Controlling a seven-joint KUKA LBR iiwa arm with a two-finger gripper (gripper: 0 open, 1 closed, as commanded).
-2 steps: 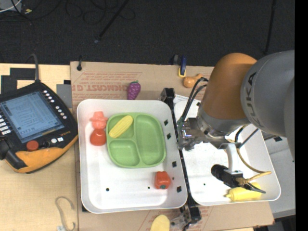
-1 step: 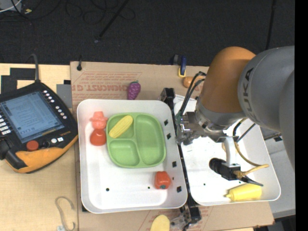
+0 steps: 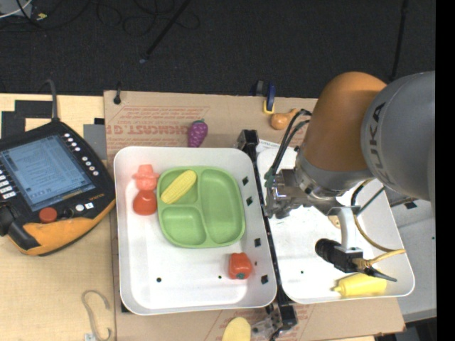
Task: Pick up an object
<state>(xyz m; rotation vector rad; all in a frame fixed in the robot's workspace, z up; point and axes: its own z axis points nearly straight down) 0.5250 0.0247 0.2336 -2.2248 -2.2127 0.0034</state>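
Observation:
My gripper (image 3: 276,196) hangs over the left edge of the right bin (image 3: 313,290), close to the wall between the two bins. The grey arm and its orange band cover most of that bin. A yellow squash-like toy (image 3: 361,285) lies in the right bin's near right corner. The left bin (image 3: 185,290) holds a green divided plate (image 3: 213,222) with a yellow corn cob (image 3: 177,185) in its upper left section. A pink and red toy (image 3: 145,190) lies left of the plate. A small red pepper (image 3: 240,265) sits near the bin's front right.
Behind the bins, on the cardboard, lie a purple grape bunch (image 3: 197,131) and an orange toy (image 3: 279,119). A yellow toy (image 3: 237,329) sits in front of the bins. A teach pendant (image 3: 50,183) rests at the left, with a metal hook (image 3: 96,311) nearby.

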